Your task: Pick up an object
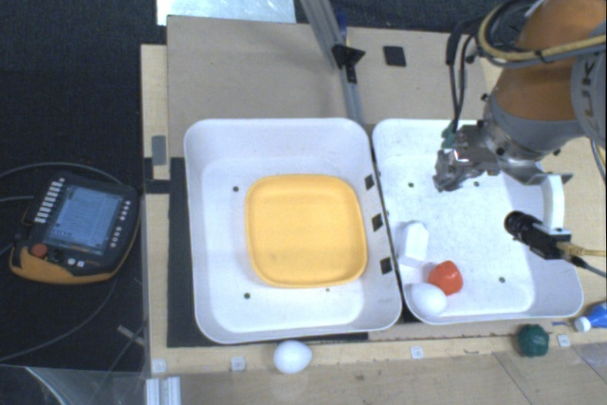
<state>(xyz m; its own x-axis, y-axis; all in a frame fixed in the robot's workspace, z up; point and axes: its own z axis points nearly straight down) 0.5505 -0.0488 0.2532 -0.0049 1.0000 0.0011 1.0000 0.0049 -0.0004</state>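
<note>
The gripper hangs over the far left part of the right bin, close to the wall that this bin shares with the left bin. We cannot tell from this view whether it is open or closed, and we see nothing held in it.

The floor of the bin under it looks bare. The things it could take all lie toward the near edge of the bin, in the near left corner, and a little to the view's left of the gripper. The first is a white piece, just beside the shared wall. It seems to be a little longer along the far-to-near direction than across, but its shape is not clear to us. Next comes an orange object, roundish, so we judge that it has no long axis to consider. Last is a white ball, touching or nearly touching the orange object and close to the near wall.

We judge the white piece to be the nearest candidate. The move would go toward the near edge with a small shift to the shared wall, which may leave little room on that side.

Farther away, a yellow plate fills the middle of the left bin.
</note>
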